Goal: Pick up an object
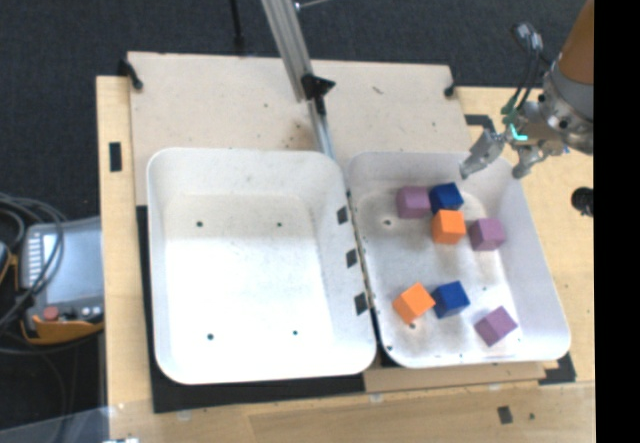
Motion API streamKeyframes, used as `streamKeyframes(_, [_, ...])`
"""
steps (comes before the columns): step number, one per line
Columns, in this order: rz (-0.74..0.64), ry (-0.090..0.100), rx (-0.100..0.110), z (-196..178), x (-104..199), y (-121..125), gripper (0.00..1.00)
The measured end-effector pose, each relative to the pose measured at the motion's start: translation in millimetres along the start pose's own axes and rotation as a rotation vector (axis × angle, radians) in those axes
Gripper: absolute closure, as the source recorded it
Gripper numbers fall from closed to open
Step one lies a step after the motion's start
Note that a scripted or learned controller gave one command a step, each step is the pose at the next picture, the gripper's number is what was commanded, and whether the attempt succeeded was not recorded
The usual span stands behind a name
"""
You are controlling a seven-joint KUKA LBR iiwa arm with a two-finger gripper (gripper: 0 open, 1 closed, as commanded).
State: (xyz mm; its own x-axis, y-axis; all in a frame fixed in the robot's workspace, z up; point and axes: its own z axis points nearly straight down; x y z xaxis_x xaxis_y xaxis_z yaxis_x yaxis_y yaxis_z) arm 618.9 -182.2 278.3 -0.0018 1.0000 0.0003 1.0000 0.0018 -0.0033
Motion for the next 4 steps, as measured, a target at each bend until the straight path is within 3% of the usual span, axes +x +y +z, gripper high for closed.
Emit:
streamKeyframes(1, [-0.002, -0.002, -0.004, -3, 0, 1, 0.00])
streamKeyframes(4, [0.005, -0.002, -0.001, 156, -5, 11, 0.00])
